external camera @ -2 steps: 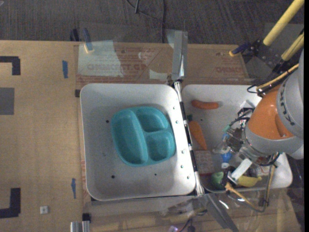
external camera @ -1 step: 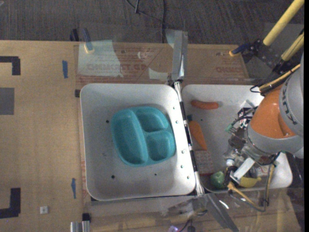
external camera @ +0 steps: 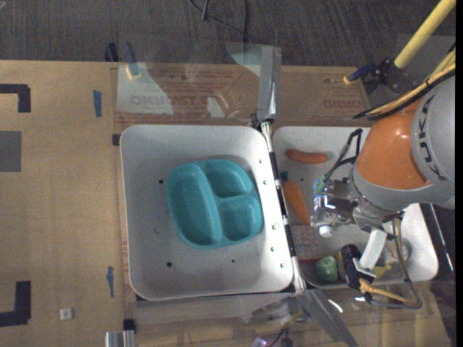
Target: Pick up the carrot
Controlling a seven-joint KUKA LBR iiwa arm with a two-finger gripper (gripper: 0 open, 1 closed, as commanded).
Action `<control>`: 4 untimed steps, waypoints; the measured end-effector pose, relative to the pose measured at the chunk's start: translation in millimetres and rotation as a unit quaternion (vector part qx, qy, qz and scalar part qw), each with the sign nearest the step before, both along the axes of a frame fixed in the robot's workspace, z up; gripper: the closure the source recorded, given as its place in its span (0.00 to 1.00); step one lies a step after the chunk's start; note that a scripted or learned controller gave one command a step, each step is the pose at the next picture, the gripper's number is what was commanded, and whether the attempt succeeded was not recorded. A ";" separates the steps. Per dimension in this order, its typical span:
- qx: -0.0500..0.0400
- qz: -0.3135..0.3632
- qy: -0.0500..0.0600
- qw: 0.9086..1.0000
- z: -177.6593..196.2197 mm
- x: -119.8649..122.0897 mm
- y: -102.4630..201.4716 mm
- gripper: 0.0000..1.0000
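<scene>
Lying against the right bin's left wall, carrot: probably light, rigid, smooth, tapered, best pinched across its thicker middle; gripper poised just beside it, state impossible to tell.

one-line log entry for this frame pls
arm: over right bin | pincer: beside carrot, no hold seen | sausage: far end | teal tray: left bin

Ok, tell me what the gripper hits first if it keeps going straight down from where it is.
Probably the floor of the right bin, just right of the carrot. The gripper seems to hang beside the carrot rather than over it, though depth is hard to judge from this slanted view.
</scene>
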State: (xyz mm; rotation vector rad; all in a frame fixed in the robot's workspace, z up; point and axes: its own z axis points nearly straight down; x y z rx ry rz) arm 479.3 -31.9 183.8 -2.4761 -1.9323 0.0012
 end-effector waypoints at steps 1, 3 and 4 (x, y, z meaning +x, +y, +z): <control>0.000 0.000 0.000 1.000 0.1 0.0 0.0 0.00; 0.001 0.113 0.001 0.994 0.1 -0.5 -5.1 1.00; 0.001 0.275 0.000 0.961 0.5 0.3 -14.5 1.00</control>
